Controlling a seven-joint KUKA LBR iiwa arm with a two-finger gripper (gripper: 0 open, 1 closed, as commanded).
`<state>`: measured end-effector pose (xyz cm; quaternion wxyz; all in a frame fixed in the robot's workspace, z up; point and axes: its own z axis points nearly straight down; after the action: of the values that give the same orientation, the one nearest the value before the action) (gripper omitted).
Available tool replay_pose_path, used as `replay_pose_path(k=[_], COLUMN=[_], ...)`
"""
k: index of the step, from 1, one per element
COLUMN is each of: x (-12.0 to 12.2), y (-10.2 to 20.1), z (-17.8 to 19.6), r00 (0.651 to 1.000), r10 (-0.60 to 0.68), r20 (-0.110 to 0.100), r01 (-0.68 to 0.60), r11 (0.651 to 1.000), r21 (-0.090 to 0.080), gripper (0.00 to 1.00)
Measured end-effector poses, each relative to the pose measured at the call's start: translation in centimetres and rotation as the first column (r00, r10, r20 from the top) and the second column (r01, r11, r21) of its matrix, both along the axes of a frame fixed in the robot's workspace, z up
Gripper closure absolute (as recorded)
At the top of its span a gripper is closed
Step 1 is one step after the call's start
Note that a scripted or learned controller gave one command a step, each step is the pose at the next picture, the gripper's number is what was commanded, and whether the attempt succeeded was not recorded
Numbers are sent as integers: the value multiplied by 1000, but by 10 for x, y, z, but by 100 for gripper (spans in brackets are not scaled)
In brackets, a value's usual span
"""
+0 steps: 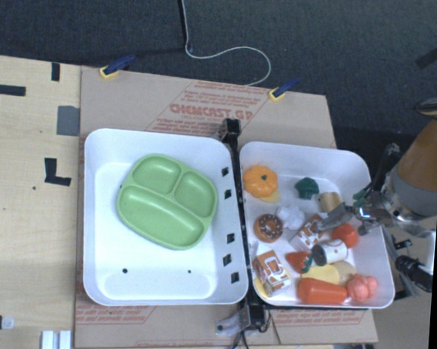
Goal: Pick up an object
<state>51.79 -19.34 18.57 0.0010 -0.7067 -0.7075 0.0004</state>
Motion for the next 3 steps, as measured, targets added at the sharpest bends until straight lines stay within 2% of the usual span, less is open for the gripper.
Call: replay_pose_path(k=[1, 2, 3], x=[-13, -11, -35], y=[70, 152, 179], z=[-45, 78, -6], r00=[1000, 1000, 1000], r10=[5, 11, 1], r20=[-6, 12, -9], r01=[-5, -11, -1], r11=[1000, 1000, 1000], r21=[3, 1, 1], gripper=[0, 0, 0])
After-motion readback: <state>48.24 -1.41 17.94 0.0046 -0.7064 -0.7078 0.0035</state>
